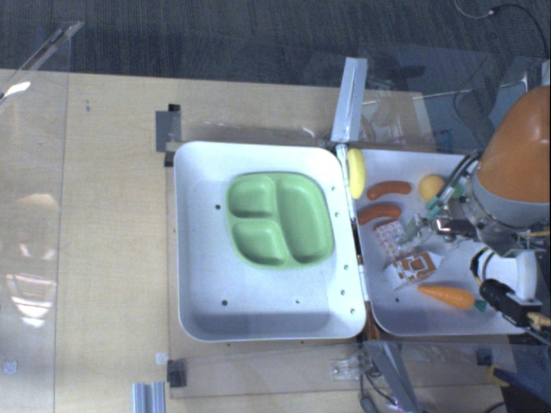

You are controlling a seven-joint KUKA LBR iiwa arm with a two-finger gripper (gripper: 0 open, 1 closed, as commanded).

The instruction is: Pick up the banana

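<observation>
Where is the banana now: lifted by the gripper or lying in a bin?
Lying in the right bin. The banana rests against its far-left corner, well apart from the gripper.

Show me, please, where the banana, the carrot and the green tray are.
banana (355, 173): camera view, middle of its yellow body.
carrot (448, 296): camera view, middle of its orange body.
green tray (301, 218): camera view, floor of its large compartment.

The arm (516, 157) shows a broad orange dome over a grey ring, with green and dark cables beside it and a white, black-tipped cylinder behind the wrist.
</observation>
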